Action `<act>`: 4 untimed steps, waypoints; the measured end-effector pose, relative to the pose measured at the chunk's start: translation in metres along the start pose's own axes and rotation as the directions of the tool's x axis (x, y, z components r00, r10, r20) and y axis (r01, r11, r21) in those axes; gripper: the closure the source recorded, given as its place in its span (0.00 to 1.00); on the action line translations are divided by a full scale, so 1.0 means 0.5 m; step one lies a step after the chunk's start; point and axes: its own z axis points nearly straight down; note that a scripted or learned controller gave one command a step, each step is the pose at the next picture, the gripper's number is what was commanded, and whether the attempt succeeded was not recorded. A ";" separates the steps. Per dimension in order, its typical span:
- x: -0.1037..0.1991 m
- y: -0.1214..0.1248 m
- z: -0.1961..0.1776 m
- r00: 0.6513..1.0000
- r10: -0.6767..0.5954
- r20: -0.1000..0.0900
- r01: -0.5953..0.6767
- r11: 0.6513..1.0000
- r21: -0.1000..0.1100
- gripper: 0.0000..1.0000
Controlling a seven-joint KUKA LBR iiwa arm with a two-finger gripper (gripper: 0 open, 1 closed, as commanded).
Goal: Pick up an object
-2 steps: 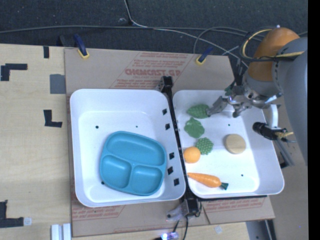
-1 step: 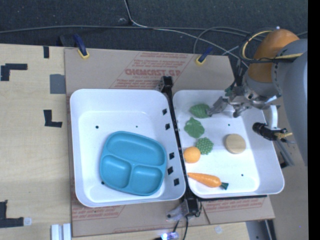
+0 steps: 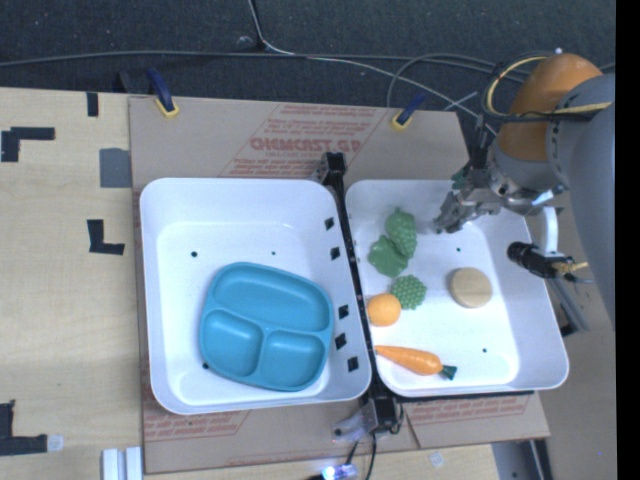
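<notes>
While the carrot point(image 3: 408, 359) lies crosswise, its green tip points right.

A blue divided tray point(image 3: 266, 326) in one white bin point(image 3: 160, 218); beside it, green leafy vegetables point(image 3: 396, 243), an orange ball point(image 3: 384, 310), an orange carrot point(image 3: 410, 360) and a beige disc point(image 3: 470, 288).

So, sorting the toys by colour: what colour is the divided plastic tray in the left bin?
Light blue: the divided plastic tray shows plainly in the camera view.
</notes>
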 end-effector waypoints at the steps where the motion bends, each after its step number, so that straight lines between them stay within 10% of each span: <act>1: -0.011 0.015 -0.094 1.000 0.000 -0.007 0.000 1.000 0.002 1.00; 2: -0.010 0.017 -0.199 1.000 0.000 -0.007 0.000 1.000 0.000 1.00; 4: 0.191 -0.065 -0.218 1.000 -0.001 -0.008 0.001 1.000 0.005 1.00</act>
